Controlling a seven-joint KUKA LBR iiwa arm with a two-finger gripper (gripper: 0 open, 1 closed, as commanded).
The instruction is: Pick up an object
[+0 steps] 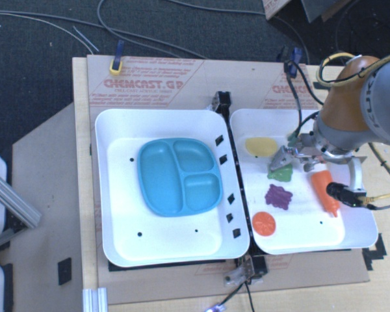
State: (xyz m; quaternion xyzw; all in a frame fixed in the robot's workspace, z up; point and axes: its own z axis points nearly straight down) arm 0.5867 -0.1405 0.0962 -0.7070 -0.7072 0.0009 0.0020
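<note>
Dark carpet surrounded a cardboard-topped bench bearing two white bins; the left bin (pixel 110 174) held a blue sectioned plastic tray (pixel 180 175). The gripper (pixel 286 159) hung low over the right bin (pixel 357 229), above a small green plastic piece (pixel 281 172) lying just at its six o'clock. Nothing visibly sat between the jaws; their spread I could not tell. An orange carrot-shaped toy (pixel 324 190) lay at four o'clock, long axis running twelve-to-six.
</note>
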